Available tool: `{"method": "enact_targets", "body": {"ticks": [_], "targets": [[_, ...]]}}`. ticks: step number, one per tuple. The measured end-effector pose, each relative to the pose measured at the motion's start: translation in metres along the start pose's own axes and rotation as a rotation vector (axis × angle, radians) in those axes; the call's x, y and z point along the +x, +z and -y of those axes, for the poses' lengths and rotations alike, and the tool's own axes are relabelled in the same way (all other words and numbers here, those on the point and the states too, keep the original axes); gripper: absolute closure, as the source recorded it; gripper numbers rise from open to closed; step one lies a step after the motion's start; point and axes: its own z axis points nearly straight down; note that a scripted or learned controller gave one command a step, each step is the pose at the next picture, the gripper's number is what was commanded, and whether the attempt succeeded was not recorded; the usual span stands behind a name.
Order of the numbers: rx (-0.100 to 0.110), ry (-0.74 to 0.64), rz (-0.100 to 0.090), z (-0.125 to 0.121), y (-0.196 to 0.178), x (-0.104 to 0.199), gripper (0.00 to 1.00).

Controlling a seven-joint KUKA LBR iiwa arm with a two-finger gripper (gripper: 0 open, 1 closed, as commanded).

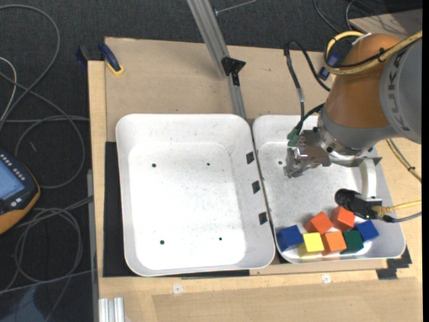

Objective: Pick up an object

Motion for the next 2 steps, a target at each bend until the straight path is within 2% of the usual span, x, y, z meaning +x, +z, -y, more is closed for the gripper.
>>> {"method": "enact_targets", "body": {"ticks": [1, 2], "targets": [[-0.004, -0.001, 0.001, 0.006, -0.011, 0.044, 1.0], [0.001, -0.002, 0.0, 0.013, -0.006, 0.102, 1.0]]}}
